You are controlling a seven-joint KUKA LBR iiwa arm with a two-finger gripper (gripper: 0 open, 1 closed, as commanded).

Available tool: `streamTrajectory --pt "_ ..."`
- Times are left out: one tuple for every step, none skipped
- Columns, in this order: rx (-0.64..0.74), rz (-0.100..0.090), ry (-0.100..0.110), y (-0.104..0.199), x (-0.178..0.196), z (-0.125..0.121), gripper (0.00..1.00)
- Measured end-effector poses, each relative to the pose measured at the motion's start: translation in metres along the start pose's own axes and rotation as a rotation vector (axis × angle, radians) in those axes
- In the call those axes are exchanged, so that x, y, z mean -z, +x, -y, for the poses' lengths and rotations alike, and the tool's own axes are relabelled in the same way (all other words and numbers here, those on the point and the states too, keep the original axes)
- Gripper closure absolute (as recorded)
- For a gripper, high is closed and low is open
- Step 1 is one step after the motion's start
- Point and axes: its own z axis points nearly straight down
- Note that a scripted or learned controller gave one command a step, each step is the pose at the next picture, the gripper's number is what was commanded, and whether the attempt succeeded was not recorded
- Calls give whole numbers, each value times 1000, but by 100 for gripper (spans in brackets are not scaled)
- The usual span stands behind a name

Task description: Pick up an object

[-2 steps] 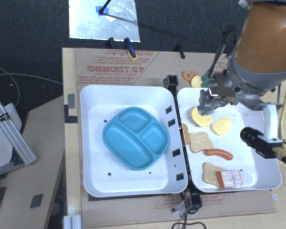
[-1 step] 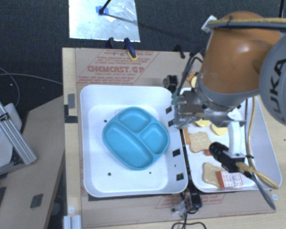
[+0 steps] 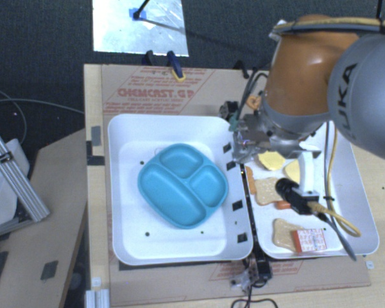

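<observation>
My gripper (image 3: 245, 144) hangs over the near-left part of the right bin (image 3: 367, 231), close to the wall shared with the left bin. Just right of it lies a yellow piece (image 3: 271, 161), with a second yellow piece (image 3: 292, 170) beside that. A tan toast slice (image 3: 266, 190) lies below the gripper, and a small orange item (image 3: 282, 205) sits by it. Nearer the front edge are another tan slice (image 3: 283, 232) and a red and white packet (image 3: 310, 239). The big grey and orange arm hides the back of this bin.
The left bin (image 3: 117, 172) holds a blue divided plate (image 3: 183, 185), lying slightly turned. Brown cardboard (image 3: 154, 92) lies under both bins. A metal frame (image 3: 13, 178) stands off the bench at far left.
</observation>
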Motion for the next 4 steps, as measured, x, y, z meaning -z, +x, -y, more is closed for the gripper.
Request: streamTrajectory --pt "6 0 3 39 -93 -54 100" --pt "7 -6 -17 59 74 -56 100" --pt "12 -4 1 139 53 -33 100" --pt "7 -1 5 141 39 37 100"
